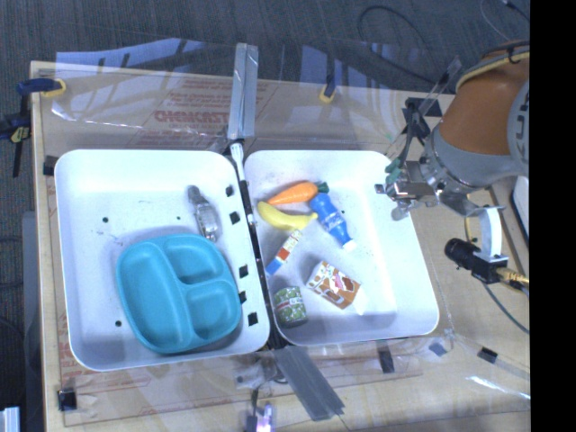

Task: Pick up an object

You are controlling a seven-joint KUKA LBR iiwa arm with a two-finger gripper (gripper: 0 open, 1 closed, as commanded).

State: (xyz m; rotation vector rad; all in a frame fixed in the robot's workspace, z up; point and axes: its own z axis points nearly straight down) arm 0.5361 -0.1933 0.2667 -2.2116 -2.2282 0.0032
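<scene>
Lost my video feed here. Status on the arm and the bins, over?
Tool over right bin's right rim, nothing between its fingers. Orange carrot, yellow banana, blue bottle clustered in right bin, untouched. Blue divided tray in left bin.

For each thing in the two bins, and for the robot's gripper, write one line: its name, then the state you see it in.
Blue tray: flat, compartments up, left bin.
Metal piece: lying beside the tray.
Carrot: lying, touching the banana.
Banana: lying, right bin.
Blue bottle: on its side.
Marker: lying flat.
Green can: near front wall.
Snack carton: lying tilted.
Gripper: above right bin's edge, holding nothing visible.
</scene>
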